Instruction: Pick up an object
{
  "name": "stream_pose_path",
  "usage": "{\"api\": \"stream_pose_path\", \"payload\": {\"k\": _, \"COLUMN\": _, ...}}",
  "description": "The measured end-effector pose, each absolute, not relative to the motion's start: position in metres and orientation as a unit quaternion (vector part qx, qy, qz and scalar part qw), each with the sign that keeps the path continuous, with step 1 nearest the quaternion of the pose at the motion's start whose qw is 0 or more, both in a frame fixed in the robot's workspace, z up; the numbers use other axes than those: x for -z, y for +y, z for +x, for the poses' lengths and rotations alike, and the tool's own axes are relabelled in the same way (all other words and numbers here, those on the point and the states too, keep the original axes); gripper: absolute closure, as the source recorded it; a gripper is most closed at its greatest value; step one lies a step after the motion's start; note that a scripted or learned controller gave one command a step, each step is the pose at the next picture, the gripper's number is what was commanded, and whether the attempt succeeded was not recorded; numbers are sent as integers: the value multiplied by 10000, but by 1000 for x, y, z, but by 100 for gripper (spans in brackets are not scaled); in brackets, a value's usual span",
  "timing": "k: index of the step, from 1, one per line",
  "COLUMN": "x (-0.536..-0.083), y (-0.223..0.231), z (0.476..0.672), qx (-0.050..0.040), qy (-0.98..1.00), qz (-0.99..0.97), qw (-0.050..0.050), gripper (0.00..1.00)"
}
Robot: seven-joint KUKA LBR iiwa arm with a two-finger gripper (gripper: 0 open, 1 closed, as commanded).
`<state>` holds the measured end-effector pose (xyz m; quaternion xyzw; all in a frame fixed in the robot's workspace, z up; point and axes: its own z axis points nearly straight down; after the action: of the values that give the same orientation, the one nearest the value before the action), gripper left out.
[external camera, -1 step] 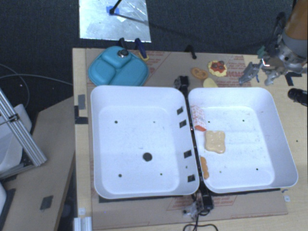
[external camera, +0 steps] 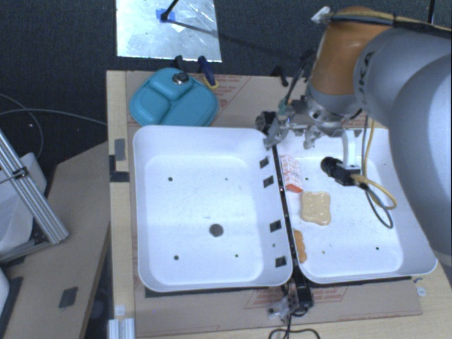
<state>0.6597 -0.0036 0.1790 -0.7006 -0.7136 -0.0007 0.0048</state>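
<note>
The right bin holds a white and red packet by the divider. A pale yellow toast-shaped piece lies just below it, and a small orange piece sits near the front left corner. A small dark round object lies in the left bin. My gripper hangs over the rear left corner of the right bin, just behind the packet. It is open with nothing between its fingers.
A teal lidded container stands behind the left bin, beside a blue-handled tool and a shiny metal sheet. A black fitting with a yellow cable hangs from the arm over the right bin. An aluminium rail stands at far left.
</note>
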Motion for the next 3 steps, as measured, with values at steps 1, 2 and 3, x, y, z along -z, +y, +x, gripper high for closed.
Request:
{"api": "stream_pose_path", "payload": {"k": 1, "x": -232, "y": -32, "z": 634, "qx": 18, "qy": -7070, "qz": -7072, "qw": -22, "gripper": 0}}
{"api": "stream_pose_path", "payload": {"k": 2, "x": -298, "y": -65, "z": 569, "qx": 14, "qy": -7062, "qz": -7080, "qw": -20, "gripper": 0}}
{"api": "stream_pose_path", "payload": {"k": 3, "x": -317, "y": -114, "z": 533, "qx": 5, "qy": -7057, "qz": -7086, "qw": -17, "gripper": 0}}
